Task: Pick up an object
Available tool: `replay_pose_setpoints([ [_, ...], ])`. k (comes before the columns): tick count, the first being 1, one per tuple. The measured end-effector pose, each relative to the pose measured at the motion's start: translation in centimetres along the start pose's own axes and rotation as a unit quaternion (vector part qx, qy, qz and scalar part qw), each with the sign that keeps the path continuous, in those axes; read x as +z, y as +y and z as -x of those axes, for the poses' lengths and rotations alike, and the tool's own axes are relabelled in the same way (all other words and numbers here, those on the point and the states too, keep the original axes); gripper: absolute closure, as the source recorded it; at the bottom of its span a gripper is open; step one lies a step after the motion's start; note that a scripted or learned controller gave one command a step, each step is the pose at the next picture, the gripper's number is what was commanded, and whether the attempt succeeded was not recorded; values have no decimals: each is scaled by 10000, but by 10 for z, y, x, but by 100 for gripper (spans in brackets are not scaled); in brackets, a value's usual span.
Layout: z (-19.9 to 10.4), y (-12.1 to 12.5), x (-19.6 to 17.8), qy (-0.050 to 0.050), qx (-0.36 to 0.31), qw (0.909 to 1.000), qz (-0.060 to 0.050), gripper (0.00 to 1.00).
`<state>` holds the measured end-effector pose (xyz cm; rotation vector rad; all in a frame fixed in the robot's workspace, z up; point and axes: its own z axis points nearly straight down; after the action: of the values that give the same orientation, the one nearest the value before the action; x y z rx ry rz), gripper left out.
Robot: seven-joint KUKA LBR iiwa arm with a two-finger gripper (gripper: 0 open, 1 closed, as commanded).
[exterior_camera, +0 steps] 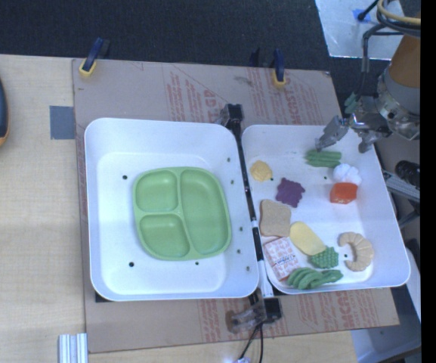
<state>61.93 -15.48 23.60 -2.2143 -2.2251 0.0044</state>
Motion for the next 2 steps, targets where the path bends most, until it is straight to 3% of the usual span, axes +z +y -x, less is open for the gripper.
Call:
replay_pose_setpoints([
  [1, -61, -84, 58, 24, -9, 10000, -66, 0],
  [2, -54, -45, 148, 0, -9, 10000, 4, 0],
])
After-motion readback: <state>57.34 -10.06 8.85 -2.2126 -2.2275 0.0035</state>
